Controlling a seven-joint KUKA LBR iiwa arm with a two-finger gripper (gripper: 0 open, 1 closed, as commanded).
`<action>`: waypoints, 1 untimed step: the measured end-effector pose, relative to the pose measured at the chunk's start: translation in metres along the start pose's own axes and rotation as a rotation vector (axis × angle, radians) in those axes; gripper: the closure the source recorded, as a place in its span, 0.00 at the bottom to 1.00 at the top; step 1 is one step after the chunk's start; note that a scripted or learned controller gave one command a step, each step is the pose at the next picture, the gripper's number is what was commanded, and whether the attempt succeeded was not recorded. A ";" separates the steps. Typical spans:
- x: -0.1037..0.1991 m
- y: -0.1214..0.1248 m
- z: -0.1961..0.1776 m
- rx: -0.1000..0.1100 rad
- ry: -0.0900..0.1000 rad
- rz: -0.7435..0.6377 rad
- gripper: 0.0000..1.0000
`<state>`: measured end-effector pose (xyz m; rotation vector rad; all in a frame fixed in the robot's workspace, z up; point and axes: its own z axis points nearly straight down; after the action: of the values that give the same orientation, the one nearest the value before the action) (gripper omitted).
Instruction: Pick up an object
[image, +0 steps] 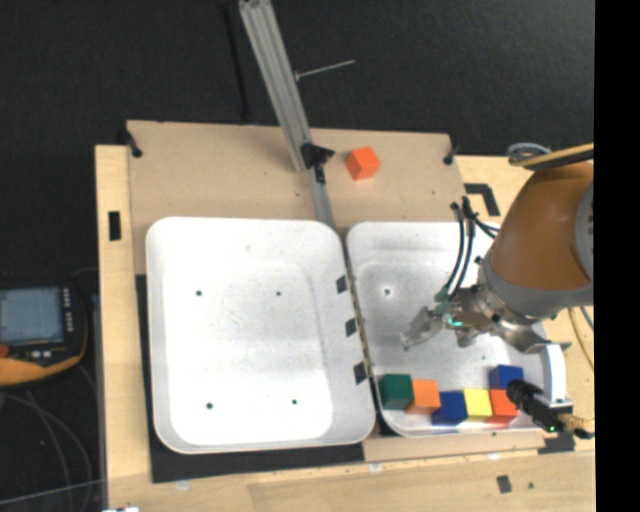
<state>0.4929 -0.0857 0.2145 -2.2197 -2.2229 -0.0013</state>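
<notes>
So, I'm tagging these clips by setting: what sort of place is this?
Probably a robotics lab test bench: a grey and orange arm reaches over two white bins, coloured blocks sit in the right one, and a handheld control pendant lies alongside.

I have one fixed camera, high above the bench (110, 300), looking down at a slant. It takes in the left bin (180, 300) and right bin (400, 250) whole, from moderately far.
</notes>
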 end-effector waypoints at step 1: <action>-0.034 0.030 0.119 -0.003 -0.003 0.004 0.00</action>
<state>0.5229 -0.1194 0.0957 -2.2273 -2.2211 -0.0012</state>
